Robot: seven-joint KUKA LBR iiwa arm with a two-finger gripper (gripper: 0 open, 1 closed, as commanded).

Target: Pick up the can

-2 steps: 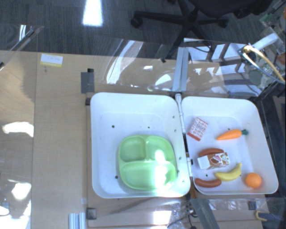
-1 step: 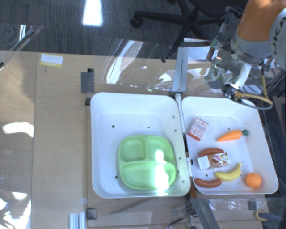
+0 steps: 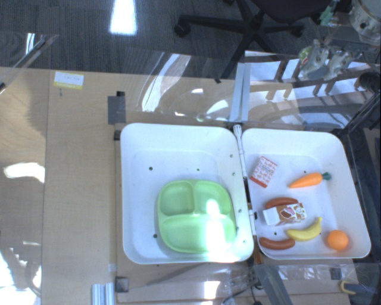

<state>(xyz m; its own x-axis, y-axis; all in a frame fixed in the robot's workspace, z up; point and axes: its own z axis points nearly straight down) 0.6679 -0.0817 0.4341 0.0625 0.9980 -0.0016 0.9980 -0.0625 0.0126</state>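
Green plate (image 3: 193,215): in left bin (image 3: 137,179)
Can (image 3: 284,212): I see it lying in right bin (image 3: 339,155), beside banana (image 3: 305,231)
Claw (image 3: 320,58): beyond the bins; grip state I cannot tell

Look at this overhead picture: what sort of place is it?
Probably a robotics lab or test bench: two white bins side by side on a wooden bench, toy food such as a carrot, and an office chair base behind.

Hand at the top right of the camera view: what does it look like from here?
The hand looks pale, whitish-grey metal with a faint green tint. The arm above it is light grey and rounded. It is too blurred to make out cables or markings.
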